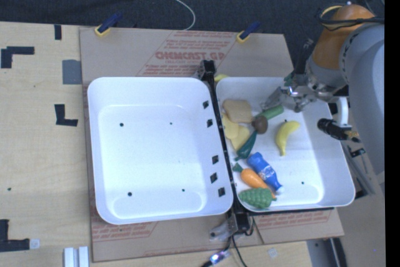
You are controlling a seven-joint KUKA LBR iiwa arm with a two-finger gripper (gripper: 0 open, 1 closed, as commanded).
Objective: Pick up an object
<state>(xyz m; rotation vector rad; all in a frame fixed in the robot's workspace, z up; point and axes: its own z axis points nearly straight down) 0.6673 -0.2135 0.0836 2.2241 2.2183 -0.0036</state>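
The right bin (325, 191) holds several toy items. Among them are a yellow banana (285, 134), a green stick with a brown end (267, 115), a tan slab (237, 110), a pale yellow piece (230, 130) and a teal piece (247, 144). Toward the front lie a blue bottle (265, 172), an orange carrot (252, 179) and a green knobbly item (256, 198). My gripper (284, 99) hangs over the bin's far right part, just above and right of the green stick. Nothing shows in its grasp.
The left bin (150, 147) sits beside the right one, joined by a black clip strip (215, 134). A small yellow item (220, 78) lies at the right bin's far left corner. My arm's grey body (369, 78) covers the right rim.
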